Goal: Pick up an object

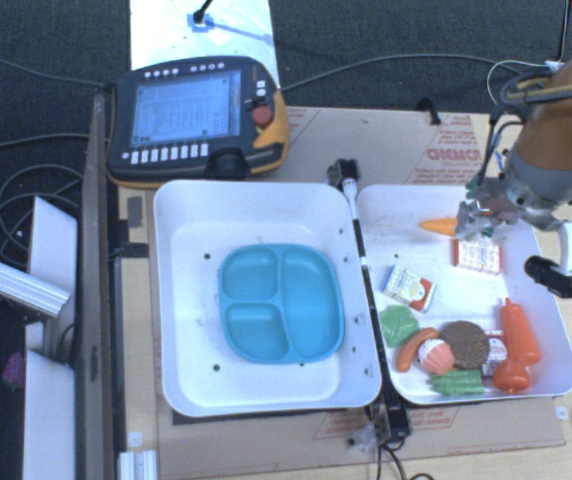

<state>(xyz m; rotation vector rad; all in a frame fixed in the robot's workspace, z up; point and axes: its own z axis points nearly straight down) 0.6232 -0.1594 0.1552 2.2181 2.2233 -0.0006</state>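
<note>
Near edge, lower right of the frame: the right bin [566, 363] carries a cluster of toy foods along its front wall. From right to left these are an orange-red bottle [518, 340], a round brown patty [464, 342], a green piece [456, 382] lying at the front rim, a sausage [416, 348] and a green leaf-shaped piece [400, 324]. The cluster items touch or overlap one another.

Middle of the frame: a small printed carton [408, 286] lies alone in the right bin, just left of centre. A red-and-white packet [478, 256] lies farther back and to the right. The left bin [181, 298] holds a blue divided plate [280, 301] with three compartments, set near its centre. The two bins meet along a dark seam running from upper centre to lower centre.

Upper right: the gripper [478, 220] hangs over the rear part of the right bin, just above the packet and beside an orange carrot [439, 226], which lies near the back wall. Whether the jaws are released or clenched cannot be told; nothing is seen between them. The grey arm with its orange band [566, 108] enters from the right edge.

Far edge: a teach pendant [198, 116] rests on the tabletop [386, 143] behind the left bin, with a white sheet [206, 18] beyond it at upper left.
</note>
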